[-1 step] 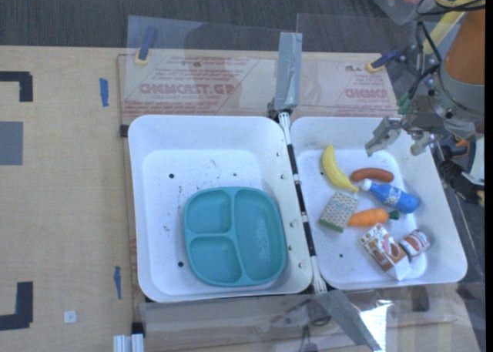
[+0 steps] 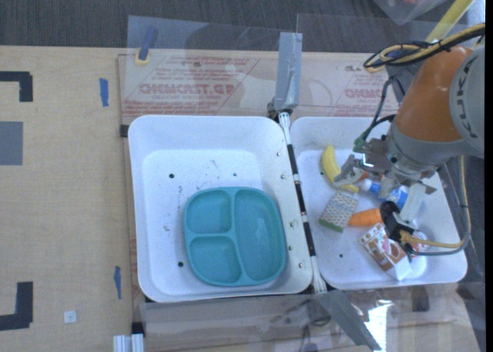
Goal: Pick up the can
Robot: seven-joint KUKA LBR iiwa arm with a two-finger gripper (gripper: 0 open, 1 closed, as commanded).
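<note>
Camera view, your bench: left bin point(image 2: 154, 150) bears a teal divided plate point(image 2: 233, 236). The gripper point(image 2: 375, 176) hangs over the right bin point(image 2: 454, 262) — among banana point(image 2: 330, 163), carrot point(image 2: 364, 217) — with no can you could identify.

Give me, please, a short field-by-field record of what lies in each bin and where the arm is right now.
left bin: teal divided plate
right bin: banana, speckled sponge-like block, orange carrot-like item, small printed carton
arm: reaches in from the right, above the right bin
gripper: low among the items beside the banana
can: cannot be picked out for certain
</note>
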